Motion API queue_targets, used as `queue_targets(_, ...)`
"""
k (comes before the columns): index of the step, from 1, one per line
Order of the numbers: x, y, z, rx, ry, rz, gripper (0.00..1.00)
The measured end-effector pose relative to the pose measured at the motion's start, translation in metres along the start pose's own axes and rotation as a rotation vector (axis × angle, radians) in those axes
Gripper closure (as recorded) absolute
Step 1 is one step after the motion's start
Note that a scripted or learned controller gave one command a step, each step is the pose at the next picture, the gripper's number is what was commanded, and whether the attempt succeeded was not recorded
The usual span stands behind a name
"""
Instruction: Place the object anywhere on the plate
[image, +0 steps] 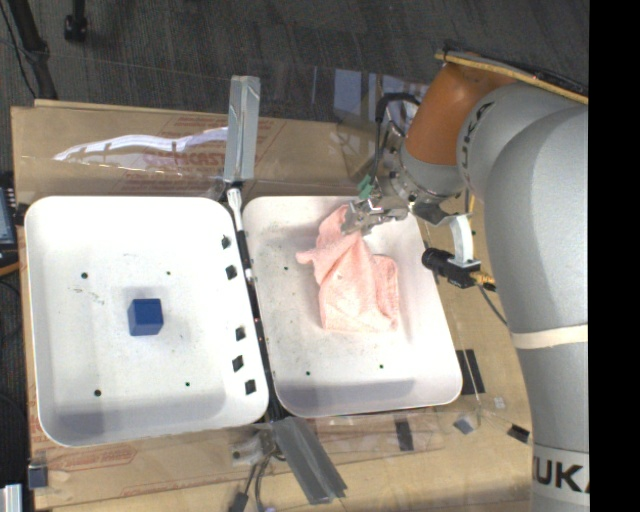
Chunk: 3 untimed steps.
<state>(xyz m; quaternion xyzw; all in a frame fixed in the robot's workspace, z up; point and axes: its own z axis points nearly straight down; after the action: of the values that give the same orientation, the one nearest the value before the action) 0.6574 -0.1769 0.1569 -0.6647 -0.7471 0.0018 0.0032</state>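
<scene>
Camera view, from above at a slant: white letters "UK" are showing on the grey arm (520, 250) at the lower right, the rest of the word being cut off; faint reddish print is running across the clear plastic sheet (150, 152) lying on the cardboard behind the bins, too blurred to read. The arm is reaching in from the right, its orange band (440, 118) sitting above the wrist, the wrist bending down toward the far edge of the right bin (430, 385). The gripper (362, 213) is sitting at the top corner of a pink cloth (355, 280), which is lying crumpled in the right bin; whether the fingers are spread or pinching the cloth I cannot tell, the metal parts blurring together there. A small blue cube (146, 316) is resting in the left bin (60, 400), well apart from the cloth. Black clips are lining the seam between the bins.
</scene>
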Motion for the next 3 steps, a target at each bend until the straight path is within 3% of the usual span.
queue_targets(2,-0.001,0.002,-0.072,-0.001,-0.001,-0.028,1.0)
queue_targets(3,0.044,0.003,-0.06,0.003,0.0,-0.436,1.0)
